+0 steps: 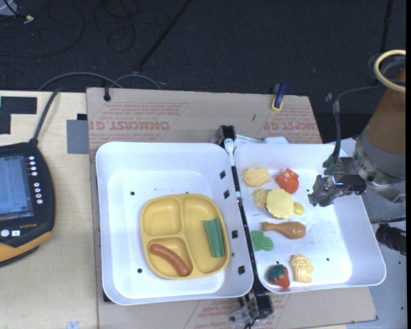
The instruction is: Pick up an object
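The right bin [356,252] holds several toy foods: a pale yellow shell-shaped piece [256,177], a red piece [287,180], a round yellow piece [281,203], a brown drumstick [285,229], a green piece [262,240], a red and green fruit [279,275] and a ridged yellow piece [301,267]. My gripper [318,193] hangs dark over the right side of this bin, just right of the red and round yellow pieces. Nothing is visibly held in it.
The left bin [123,177] carries a yellow divided plate [157,218] with a sausage [169,259] and a green stick [214,237]. A teach pendant [14,197] lies at far left. A blue clip [279,96] sits behind the bins.
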{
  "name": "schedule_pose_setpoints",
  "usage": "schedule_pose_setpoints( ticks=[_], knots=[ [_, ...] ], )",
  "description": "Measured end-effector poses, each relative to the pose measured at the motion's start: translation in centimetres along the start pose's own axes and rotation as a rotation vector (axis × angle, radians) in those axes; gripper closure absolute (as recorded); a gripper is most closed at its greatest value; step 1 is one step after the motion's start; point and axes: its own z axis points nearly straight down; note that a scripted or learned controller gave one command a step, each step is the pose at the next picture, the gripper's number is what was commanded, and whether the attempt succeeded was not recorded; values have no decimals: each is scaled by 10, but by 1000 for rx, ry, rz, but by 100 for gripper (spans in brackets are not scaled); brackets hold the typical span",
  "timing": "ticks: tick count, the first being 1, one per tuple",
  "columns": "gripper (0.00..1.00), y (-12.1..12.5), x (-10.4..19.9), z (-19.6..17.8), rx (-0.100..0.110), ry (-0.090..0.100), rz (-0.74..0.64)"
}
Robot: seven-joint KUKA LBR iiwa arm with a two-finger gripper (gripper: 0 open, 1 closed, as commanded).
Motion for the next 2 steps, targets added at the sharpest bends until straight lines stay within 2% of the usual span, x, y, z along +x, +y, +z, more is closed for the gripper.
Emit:
schedule_pose_setpoints(
  ticks=[1, 2],
  knots=[
    [100, -25, 73, -71, -4, 0, -1],
    [100, -24, 160, -115, -2, 0, -3]
  ],
)
